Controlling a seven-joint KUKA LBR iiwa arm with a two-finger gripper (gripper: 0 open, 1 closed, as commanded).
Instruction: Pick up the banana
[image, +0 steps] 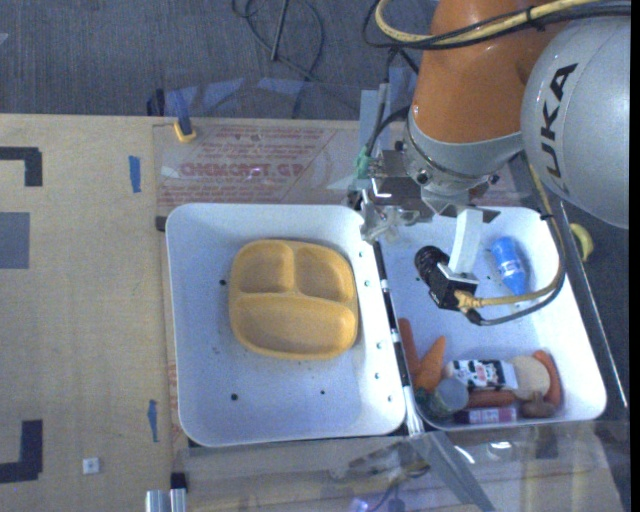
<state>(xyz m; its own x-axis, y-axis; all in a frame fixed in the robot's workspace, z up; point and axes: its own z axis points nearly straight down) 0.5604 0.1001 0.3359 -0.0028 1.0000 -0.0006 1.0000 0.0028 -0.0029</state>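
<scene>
Hovering over the right bin (590, 395), the gripper (385, 215) shows no load, and its grip state cannot be told. The banana (580, 241), possibly that yellow sliver, is not yet picked.

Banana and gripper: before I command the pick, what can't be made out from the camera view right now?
- Banana: cannot be identified; the arm covers the top of the right bin.
- Gripper: finger state hidden under the wrist.
- Pile at the right bin's near edge: items overlap and are too small to name, apart from a carrot.
- Blue item: blurred.
</scene>
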